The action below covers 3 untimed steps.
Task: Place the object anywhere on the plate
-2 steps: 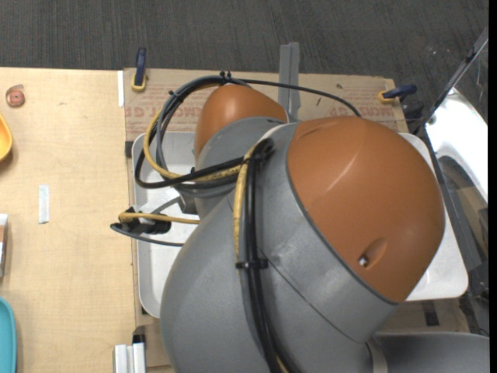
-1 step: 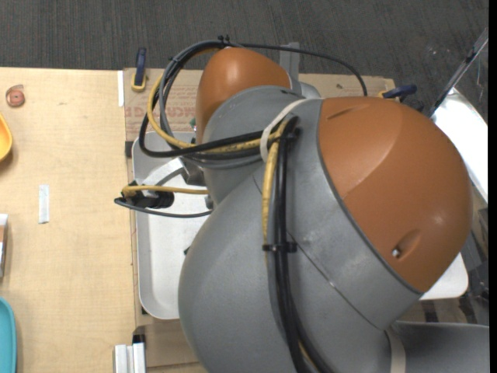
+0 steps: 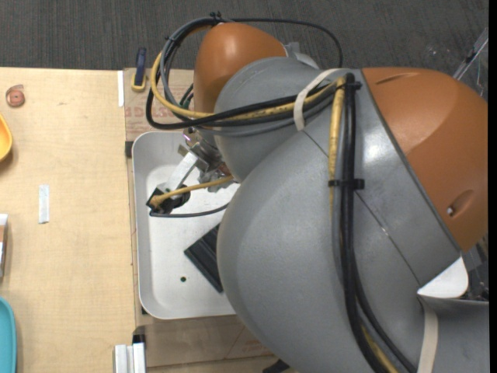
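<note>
Black flat piece [image 3: 205, 259] lies on the floor of the white bin [image 3: 159, 247], below the gripper [image 3: 203, 158] in the view and apart from it. Its right part is hidden under the arm [image 3: 311, 247].

Well to the left of the gripper, at the edge of the bench [image 3: 78, 146], an orange rim [image 3: 4, 142] and, lower down, a blue rim [image 3: 6, 340] poke into the picture. Either could be the plate; too little of them shows to tell which. Between them and the gripper a small white strip [image 3: 43, 204] lies on the bare wood. In the bin, a tiny dark speck [image 3: 183, 279] sits just left of the black piece. The gripper hangs over the upper part of the bin, and whether it is wide or narrow cannot be told, as the wrist covers it. Nothing can be seen held in it.

The black piece looks thin, stiff and light, with straight edges and one corner pointing left toward the bin wall. It seems matt rather than glossy, so probably not slippery, and hardly fragile. Lying flat, it gives little height to pinch. The better hold is likely across its narrow width near that exposed corner, coming straight down, with care not to push it along the smooth floor.
</note>
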Tool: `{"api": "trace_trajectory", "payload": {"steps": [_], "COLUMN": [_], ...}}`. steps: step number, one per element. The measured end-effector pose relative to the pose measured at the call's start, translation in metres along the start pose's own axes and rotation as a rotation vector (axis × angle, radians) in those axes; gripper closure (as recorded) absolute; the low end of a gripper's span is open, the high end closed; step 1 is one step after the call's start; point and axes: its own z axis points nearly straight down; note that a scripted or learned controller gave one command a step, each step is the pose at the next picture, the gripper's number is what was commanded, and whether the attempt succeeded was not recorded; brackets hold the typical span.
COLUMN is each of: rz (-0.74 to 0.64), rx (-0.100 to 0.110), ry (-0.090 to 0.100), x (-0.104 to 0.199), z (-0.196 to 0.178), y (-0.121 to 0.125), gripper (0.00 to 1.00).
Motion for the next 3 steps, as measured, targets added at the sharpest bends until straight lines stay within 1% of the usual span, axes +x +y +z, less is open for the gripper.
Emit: {"api": "trace_trajectory", "payload": {"steps": [1, 2, 3], "rz": [-0.278, -0.502, -0.663], "rx": [0.0, -0.001, -0.001], "ry": [0.001, 0.001, 0.001], "x": [-0.06, -0.108, -0.139], "z": [-0.149, -0.209, -0.201], "y": [0.018, 0.023, -0.024], "gripper": [1.0, 1.0, 1.0]}}
